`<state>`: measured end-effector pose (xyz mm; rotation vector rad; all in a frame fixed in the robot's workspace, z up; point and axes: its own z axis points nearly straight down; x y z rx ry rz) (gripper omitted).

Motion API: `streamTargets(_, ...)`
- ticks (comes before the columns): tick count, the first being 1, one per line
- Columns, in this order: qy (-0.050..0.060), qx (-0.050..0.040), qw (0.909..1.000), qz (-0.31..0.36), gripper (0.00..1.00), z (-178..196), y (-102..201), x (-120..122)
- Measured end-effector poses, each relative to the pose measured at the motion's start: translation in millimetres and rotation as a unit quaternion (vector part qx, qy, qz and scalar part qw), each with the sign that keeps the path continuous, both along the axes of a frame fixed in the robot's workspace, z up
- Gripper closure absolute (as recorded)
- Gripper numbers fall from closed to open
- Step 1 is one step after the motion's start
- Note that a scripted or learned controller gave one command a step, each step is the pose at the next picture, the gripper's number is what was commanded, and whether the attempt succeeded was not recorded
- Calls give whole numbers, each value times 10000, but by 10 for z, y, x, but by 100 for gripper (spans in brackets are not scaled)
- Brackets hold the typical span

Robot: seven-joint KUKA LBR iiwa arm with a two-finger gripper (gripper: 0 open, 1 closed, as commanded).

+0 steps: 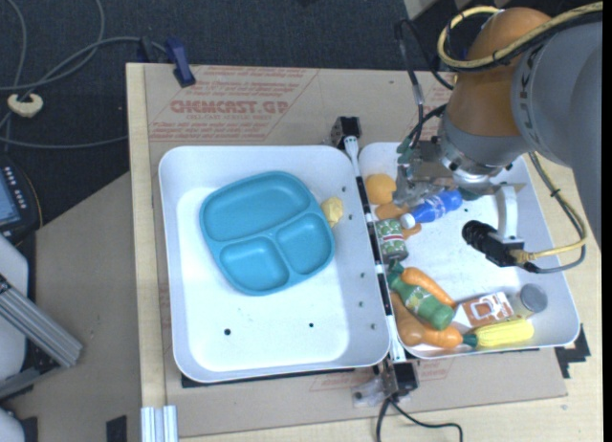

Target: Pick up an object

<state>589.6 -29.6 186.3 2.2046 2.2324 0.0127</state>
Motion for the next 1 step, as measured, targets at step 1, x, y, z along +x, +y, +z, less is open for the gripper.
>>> streamTargets(1, 10, -16, 10000, -28, 100, -12, 460, 742)
